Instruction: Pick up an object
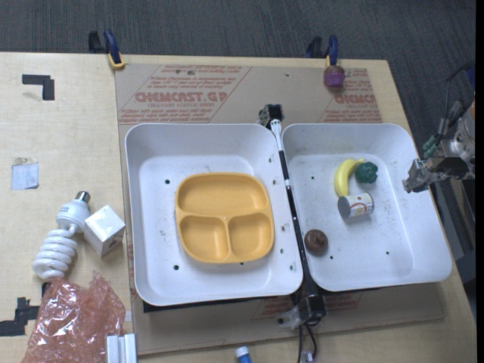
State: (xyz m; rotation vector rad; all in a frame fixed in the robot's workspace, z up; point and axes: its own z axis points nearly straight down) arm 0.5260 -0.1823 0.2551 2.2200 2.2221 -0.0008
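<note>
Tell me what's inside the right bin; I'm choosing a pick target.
Right bin holds a banana, green object, small can and brown ball. What lies beneath them is covered.

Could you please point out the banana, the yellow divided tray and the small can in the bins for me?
banana [345, 177]: camera view, middle of its curved body.
yellow divided tray [221, 190]: camera view, floor of its large upper compartment.
small can [358, 206]: camera view, its labelled side.

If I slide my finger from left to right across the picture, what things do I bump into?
Light bulb → white cube → yellow tray → brown ball → banana → gripper.
</note>
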